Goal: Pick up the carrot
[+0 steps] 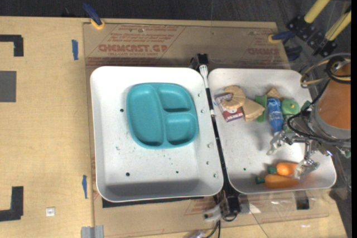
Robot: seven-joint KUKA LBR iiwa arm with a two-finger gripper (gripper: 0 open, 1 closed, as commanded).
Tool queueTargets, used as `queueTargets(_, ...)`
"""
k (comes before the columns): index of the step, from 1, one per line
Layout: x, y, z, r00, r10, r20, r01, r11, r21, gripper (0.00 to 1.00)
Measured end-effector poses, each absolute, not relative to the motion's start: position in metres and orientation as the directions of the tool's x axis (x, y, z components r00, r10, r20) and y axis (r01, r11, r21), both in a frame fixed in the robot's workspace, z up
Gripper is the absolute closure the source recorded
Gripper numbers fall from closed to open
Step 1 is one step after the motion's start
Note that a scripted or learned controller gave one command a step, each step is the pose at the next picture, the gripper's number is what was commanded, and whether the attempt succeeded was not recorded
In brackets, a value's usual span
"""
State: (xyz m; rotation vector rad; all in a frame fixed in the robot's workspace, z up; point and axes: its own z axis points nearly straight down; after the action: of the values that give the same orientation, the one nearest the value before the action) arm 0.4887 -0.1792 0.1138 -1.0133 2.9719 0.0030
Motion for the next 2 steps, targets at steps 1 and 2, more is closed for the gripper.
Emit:
queueTargets(1, 0.488, -0.189, 0.130, -0.598, -0.802, -0.007, -0.802, 0.598, -0.006, 0.00)
queueTargets(2, 0.486, -0.204, 0.090, -0.321, -0.947, -0.011, -0.947, 0.321, -0.015, 0.00)
